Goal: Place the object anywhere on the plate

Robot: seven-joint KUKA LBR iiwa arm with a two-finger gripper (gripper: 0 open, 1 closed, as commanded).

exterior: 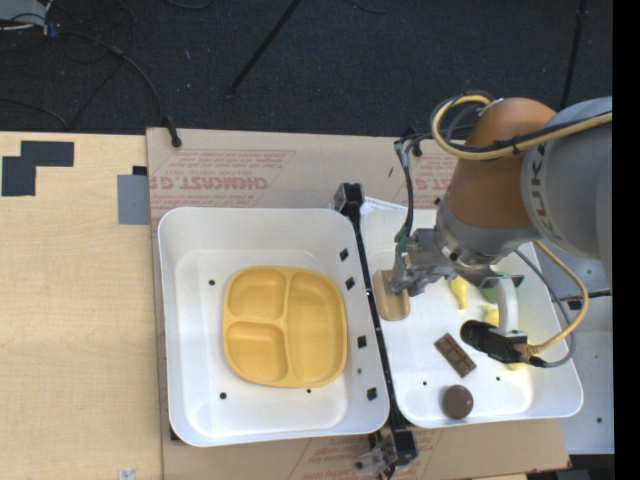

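The grey arm (520, 193) with its orange band looms closest, reaching down into the right bin (560, 393). Its gripper (405, 280) sits over a tan wooden block (392, 301) by the bin's left wall; whether it is parted or closed cannot be told. Also in that bin: a brown bar (455, 354), a round brown disc (457, 400), and a yellow piece (459, 292). Left of that bin, the yellow divided plate (285, 326) lies in the left bin (190, 258).

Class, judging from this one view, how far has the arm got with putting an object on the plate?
Done: nothing lies on the yellow plate in the left bin. In hand: the gripper is low over a tan piece in the right bin. Left: grasp, carry, place.
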